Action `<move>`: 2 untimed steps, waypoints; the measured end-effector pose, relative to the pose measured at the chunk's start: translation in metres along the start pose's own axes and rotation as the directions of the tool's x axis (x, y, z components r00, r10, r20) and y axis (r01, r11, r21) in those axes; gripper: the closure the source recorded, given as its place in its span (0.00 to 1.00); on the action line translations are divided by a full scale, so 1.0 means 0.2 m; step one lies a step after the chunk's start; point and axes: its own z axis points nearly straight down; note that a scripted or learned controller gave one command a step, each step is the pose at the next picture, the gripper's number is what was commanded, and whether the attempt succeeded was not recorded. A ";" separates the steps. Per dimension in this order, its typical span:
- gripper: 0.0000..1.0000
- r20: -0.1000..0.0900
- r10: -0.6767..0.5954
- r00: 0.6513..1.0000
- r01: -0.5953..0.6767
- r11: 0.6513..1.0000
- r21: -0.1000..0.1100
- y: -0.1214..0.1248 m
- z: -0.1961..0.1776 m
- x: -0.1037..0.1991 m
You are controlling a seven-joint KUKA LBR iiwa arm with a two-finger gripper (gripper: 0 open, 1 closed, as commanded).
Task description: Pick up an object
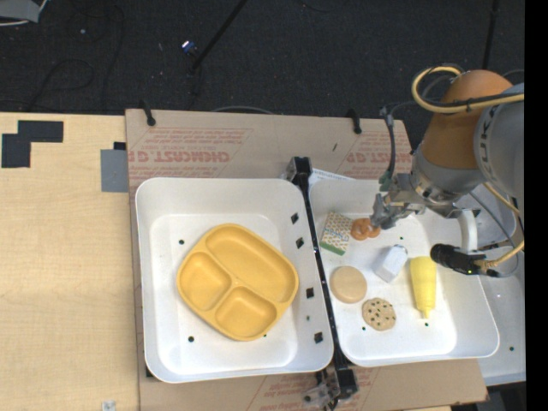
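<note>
Gripper (383, 215), its state impossible to tell, hangs just beside the orange ball (365, 229); cardboard (205, 148) behind reads mirrored "CHEMCREZT".

1. Small orange-brown rounded object (365, 229): upper-middle of the right white bin (479, 332), just beside the gripper (382, 217) tip; contact or grasp can't be confirmed.
2. Flat rectangular packet with a checkered pattern and green edge (335, 232): lies flat at the bin's upper left, just left of the orange-brown object.
3. Small pale grey-white block (390, 262): mid-bin, tilted, below the gripper.
4. Yellow elongated object, banana-like (423, 285): lies lengthwise right of the block, narrow end toward the bin's near edge.
5. Round tan disc (348, 284): flat, lower left of the block.
6. Round cookie with dark chips (378, 313): flat, just below-right of the disc.
</note>
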 end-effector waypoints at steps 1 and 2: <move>1.00 0.001 0.002 1.000 -0.002 1.000 -0.001 0.01 -0.24 -0.05; 1.00 0.000 0.001 1.000 -0.001 1.000 0.001 0.01 -0.38 -0.05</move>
